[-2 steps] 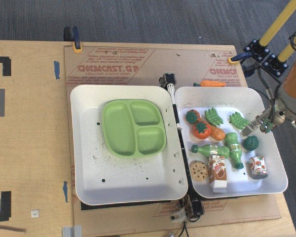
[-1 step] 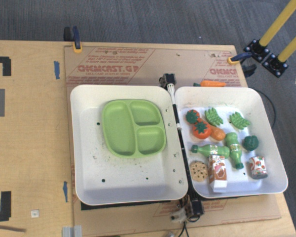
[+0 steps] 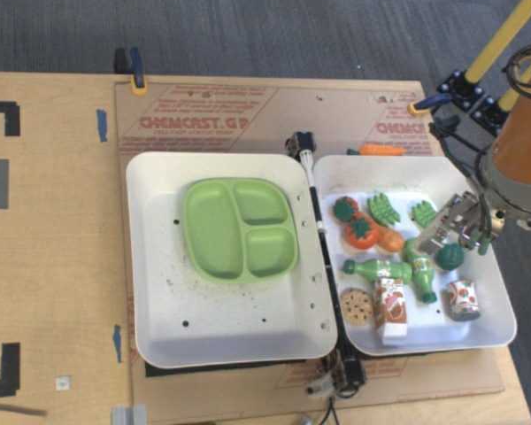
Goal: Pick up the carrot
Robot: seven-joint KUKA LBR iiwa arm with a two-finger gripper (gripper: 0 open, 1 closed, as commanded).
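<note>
Cardboard (image 3: pixel 195 113) reads "CHEMCAST. G P".

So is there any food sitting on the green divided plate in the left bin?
No, the green divided plate in the left bin has bare compartments; the toy foods, the carrot among them, lie in the right bin.

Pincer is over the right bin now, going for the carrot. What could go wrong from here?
1. Crowding: the carrot lies pressed between the tomato, a green leafy piece and a green bottle, so the pincer may catch a neighbour instead.
2. Wrong target: a second orange carrot-like piece lies outside the right bin, on the bench beyond its far rim.
</note>
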